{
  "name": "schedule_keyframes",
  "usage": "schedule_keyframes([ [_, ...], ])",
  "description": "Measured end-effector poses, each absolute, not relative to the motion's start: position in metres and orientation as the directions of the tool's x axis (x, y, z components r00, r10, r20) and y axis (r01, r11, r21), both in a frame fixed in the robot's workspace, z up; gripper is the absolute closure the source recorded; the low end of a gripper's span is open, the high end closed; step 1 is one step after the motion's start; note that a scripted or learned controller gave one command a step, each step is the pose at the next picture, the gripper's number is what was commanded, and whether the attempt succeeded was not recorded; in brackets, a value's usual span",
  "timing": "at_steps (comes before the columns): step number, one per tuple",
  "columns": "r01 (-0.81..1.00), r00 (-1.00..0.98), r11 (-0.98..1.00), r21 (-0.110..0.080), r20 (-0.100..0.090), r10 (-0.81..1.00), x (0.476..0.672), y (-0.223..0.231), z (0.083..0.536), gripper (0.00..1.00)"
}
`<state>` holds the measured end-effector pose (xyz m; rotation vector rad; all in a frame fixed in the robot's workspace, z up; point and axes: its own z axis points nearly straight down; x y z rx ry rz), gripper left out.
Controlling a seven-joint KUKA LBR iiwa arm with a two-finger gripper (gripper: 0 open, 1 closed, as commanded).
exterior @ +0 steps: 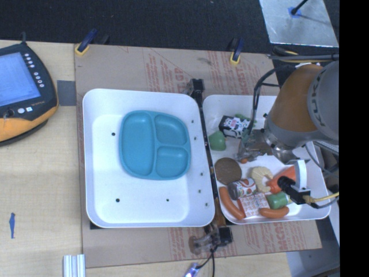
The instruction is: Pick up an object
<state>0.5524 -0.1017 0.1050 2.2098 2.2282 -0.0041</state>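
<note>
The arm reaches into the right bin, its jaws low over the toys; whether they are spread or pinching anything, I cannot tell. Just beside them lie a brown disc, a green piece and a cow. The left bin holds a blue tray.

Hand low in cluttered right bin, blue tray in left bin

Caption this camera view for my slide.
Gripper low in the cluttered right bin; blue plate in the left bin.
</note>
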Motion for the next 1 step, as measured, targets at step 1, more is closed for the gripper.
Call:
schedule_keyframes([
  [1, 1.000, -0.005, 0.005, 0.000, -0.001, 1.000, 0.5396, -0.0673, 0.2874, 1.00],
])
